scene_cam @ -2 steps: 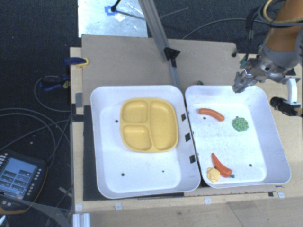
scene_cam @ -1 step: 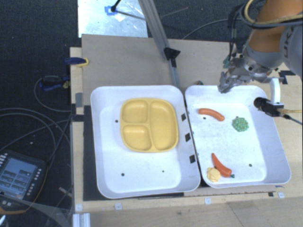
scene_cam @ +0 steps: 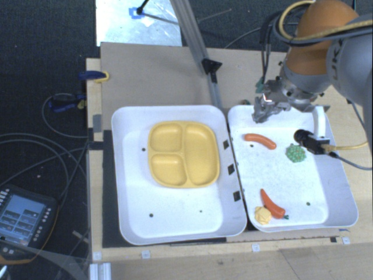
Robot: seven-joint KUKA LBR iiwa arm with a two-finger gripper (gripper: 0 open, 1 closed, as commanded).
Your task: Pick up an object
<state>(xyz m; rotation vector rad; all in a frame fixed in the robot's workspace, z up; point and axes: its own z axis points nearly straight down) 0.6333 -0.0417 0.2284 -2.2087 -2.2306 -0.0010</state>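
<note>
Arm: grey, orange band [scene_cam: 317, 16] above the wrist, reaching in from the right and ending over the far edge of the right bin.
Hand [scene_cam: 262, 114]: dark two-finger hand, hanging above the far left corner of the right bin; whether open or closed, cannot tell; nothing seen between its tips.
Right bin [scene_cam: 338, 197]: shallow white plastic bin on the table, carrying the loose objects.
Orange sausage-shaped toy [scene_cam: 260, 140]: lying flat in the far left part of the right bin, just beside and nearer the camera than the hand, apart from it.
Green knobbly ball-shaped toy [scene_cam: 295, 153]: near the middle of the right bin, right of the sausage-shaped toy, just beside the black cylindrical part.
Black cylindrical part [scene_cam: 309, 140]: sticking out from the right, with a yellow cable trailing off towards the right edge.
Orange carrot-shaped toy [scene_cam: 273, 203]: in the near left corner of the right bin, lying at a slant.
Pale yellow lumpy toy [scene_cam: 263, 215]: touching the near end of the carrot-shaped toy, against the bin's near wall.
Left bin [scene_cam: 175, 220]: shallow white plastic bin, side by side with the right one.
Yellow three-compartment plastic plate [scene_cam: 183, 154]: flat in the far half of the left bin.
Table [scene_cam: 145, 74]: tan board under both bins.
</note>
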